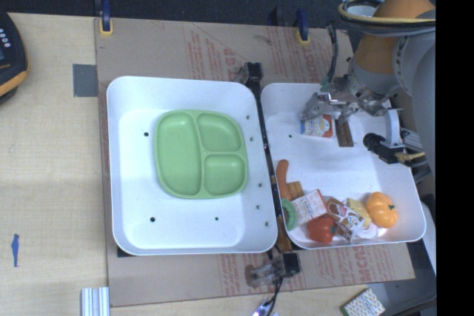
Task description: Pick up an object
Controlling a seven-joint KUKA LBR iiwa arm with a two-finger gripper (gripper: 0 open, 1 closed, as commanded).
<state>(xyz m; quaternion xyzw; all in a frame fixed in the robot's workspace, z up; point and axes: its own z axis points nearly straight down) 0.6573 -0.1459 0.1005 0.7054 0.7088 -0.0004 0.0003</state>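
My gripper hangs over the far part of the right bin, below the grey wrist with its orange band. A small white packet with a red label sits between its two fingers, a grey one on the left and a brown one on the right, and the gripper is shut on it. Loose objects lie along the bin's near edge: an orange fruit, a red tomato-like piece, a red-and-white packet, a brown sausage shape and a yellow piece.
The left bin holds a green divided plate. A black clamp-like part sticks out of the arm at the right bin's right wall. Clamps stand on the rim between the bins, far and near.
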